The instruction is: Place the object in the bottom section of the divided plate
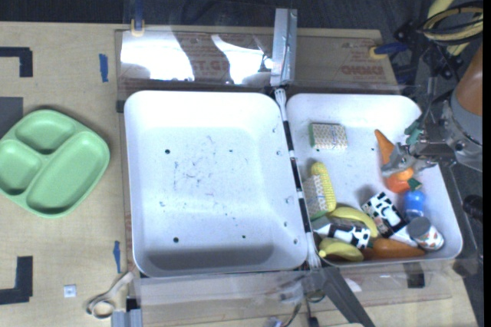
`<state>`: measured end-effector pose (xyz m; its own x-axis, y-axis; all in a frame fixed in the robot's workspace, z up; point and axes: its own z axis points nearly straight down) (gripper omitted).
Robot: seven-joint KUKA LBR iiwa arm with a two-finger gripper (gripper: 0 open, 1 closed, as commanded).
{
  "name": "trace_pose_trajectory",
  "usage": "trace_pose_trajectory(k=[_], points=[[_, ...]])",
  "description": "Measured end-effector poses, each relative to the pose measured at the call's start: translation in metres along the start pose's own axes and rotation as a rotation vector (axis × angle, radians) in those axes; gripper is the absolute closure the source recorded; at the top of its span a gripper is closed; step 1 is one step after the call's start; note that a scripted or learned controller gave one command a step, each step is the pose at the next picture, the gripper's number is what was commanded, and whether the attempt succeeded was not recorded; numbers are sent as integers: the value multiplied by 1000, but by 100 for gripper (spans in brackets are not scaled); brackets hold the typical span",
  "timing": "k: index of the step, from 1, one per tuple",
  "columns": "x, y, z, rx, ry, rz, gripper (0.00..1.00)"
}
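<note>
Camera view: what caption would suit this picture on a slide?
Gripper over the toy-filled right bin; green divided plate waits left of the bins.

The green divided plate (52, 162) lay unobstructed on the surface (61, 87); the left bin (207, 180) offered open passage, while toys (360, 222) crowded the right bin (345, 114).

Fixed overhead slant onto both bins (203, 164)
</note>
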<state>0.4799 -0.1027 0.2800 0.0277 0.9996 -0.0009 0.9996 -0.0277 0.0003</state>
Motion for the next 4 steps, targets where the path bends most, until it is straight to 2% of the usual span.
trace_pose_trajectory(k=[1, 2, 3, 4], points=[[141, 0, 6, 2, 1, 154, 100], [182, 10, 97, 6, 0, 522, 100], [182, 10, 96, 6, 0, 523, 0], [130, -4, -152, 2, -1, 507, 0]])
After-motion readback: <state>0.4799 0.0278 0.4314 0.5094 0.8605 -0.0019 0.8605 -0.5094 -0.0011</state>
